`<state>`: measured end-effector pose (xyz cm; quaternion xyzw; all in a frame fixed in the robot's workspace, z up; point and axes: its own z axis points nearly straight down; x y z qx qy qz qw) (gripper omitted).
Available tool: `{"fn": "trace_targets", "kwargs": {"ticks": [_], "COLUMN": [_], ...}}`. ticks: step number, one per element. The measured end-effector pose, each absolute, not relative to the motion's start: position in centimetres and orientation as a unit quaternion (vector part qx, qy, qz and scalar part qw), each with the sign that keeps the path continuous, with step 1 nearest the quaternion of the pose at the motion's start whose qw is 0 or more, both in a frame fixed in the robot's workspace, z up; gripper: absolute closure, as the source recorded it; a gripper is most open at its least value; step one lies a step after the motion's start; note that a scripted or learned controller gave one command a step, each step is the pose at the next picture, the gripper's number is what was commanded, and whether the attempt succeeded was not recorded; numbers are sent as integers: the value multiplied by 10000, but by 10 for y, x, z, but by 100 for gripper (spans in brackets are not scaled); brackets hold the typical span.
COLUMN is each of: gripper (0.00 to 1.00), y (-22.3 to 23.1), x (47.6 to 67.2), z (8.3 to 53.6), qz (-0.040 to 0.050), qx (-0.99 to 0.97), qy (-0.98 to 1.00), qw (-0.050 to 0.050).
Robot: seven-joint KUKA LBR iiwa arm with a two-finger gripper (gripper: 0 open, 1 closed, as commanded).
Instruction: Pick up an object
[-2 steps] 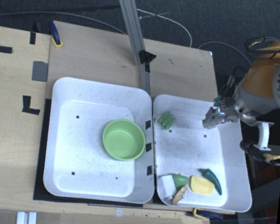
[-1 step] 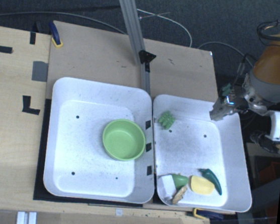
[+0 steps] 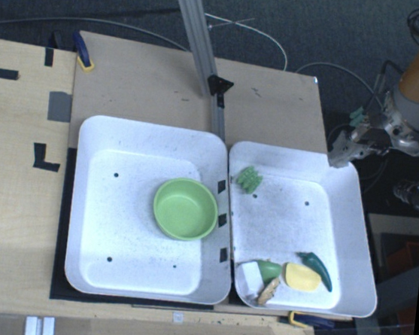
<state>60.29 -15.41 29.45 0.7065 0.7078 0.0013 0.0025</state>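
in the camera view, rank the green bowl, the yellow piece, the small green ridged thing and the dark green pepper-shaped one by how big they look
1. green bowl, clearly largest.
2. yellow piece and dark green pepper-shaped one: too alike to rank; the pepper is longer but thinner.
3. small green ridged thing, smallest.

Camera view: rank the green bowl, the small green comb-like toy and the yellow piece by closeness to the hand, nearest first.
Hand sits at the right bin's far right corner.
1. Small green comb-like toy, far left part of the right bin.
2. Yellow piece, near right corner of the right bin, among a cluster of small items.
3. Green bowl, middle of the left bin.
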Motion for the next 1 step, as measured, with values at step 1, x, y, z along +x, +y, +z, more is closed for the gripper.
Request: {"fn": "trace_targets", "kwargs": {"ticks": [1], "gripper": [100], "y": [-105], "x": [594], "z": [295], "qz": [3], "qx": [7052], "qy": [7090], "qw": [-4]}}
